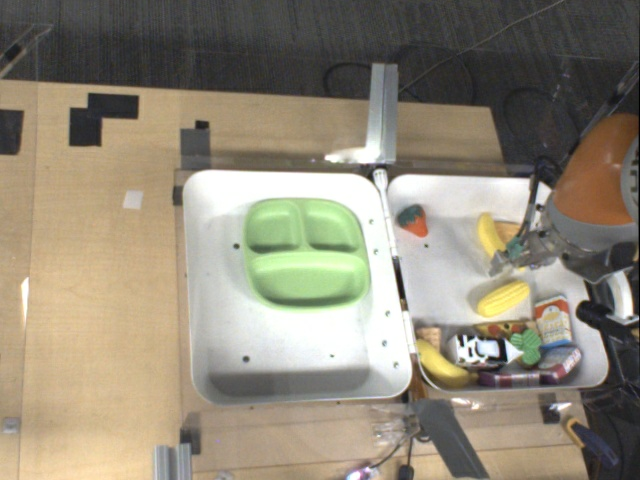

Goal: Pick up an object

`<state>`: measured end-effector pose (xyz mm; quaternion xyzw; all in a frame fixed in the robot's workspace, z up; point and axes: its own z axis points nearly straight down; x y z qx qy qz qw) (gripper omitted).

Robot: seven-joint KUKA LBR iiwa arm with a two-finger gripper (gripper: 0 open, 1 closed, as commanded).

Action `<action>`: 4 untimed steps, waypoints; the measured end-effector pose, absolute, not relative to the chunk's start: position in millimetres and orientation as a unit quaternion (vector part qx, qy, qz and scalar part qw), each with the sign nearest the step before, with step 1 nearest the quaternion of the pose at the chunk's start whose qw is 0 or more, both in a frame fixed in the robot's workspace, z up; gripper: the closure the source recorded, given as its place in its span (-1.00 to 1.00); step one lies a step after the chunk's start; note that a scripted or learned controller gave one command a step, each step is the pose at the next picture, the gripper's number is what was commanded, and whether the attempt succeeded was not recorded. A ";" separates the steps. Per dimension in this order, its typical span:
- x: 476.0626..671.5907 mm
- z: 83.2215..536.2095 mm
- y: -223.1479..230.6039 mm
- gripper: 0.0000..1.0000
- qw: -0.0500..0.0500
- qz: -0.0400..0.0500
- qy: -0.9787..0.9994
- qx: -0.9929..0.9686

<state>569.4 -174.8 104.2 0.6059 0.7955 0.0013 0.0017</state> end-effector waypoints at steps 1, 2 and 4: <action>621.0 89.7 -129.2 1.00 0.007 0.005 0.784 0.621; 620.3 89.8 -131.3 -1.00 0.007 0.004 0.783 0.622; 652.0 90.9 -163.8 -1.00 0.006 0.005 0.741 0.672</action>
